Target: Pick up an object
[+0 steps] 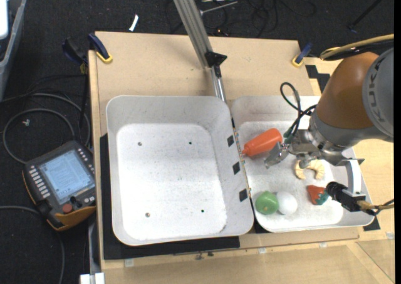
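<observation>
Orange toy carrot (263, 142), lying in the right bin (260, 112), is the object nearest the gripper and so the likely pick.

Nearest the camera, at the front of that bin, a green ball (266, 202) and a white ball (287, 204) sit touching each other. Just to their right is a small red toy with a green tip (315, 193). A little further back lies a pale, curved piece (312, 168), partly under the wrist.

Further back again, the gripper (274, 156) is down in the bin, just beside the carrot's lower right end. It cannot be made out how wide the gripper is, or whether it touches the carrot. It is not seen holding anything.

The carrot lies at a slant, its thicker end toward the divide between the bins. To grasp it well, the gripper should probably straddle the carrot across its narrow width, near the middle, and close there. A pinch at the tapered end could let it slip out.

The left bin (169, 176) sits alongside. The grey arm (348, 85), with its orange band, reaches in from the right.
</observation>
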You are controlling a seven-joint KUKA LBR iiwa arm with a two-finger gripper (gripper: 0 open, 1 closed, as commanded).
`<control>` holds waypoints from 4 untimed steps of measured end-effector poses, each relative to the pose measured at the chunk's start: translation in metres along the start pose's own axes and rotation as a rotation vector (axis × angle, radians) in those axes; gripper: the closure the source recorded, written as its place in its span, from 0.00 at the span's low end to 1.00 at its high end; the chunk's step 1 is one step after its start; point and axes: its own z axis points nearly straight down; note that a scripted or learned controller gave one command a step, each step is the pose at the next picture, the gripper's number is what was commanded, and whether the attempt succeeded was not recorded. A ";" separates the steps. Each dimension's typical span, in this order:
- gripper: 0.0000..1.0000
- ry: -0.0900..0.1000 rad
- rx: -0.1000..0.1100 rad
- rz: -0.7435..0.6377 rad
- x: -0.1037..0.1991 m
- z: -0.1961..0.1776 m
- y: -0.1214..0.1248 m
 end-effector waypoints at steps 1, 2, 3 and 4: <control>0.00 0.000 -0.001 0.000 -0.008 0.053 0.005; 0.00 -0.001 -0.007 -0.001 -0.008 0.066 0.005; 1.00 -0.001 -0.009 -0.001 -0.008 0.056 0.006; 1.00 -0.002 -0.011 -0.005 -0.003 0.013 0.007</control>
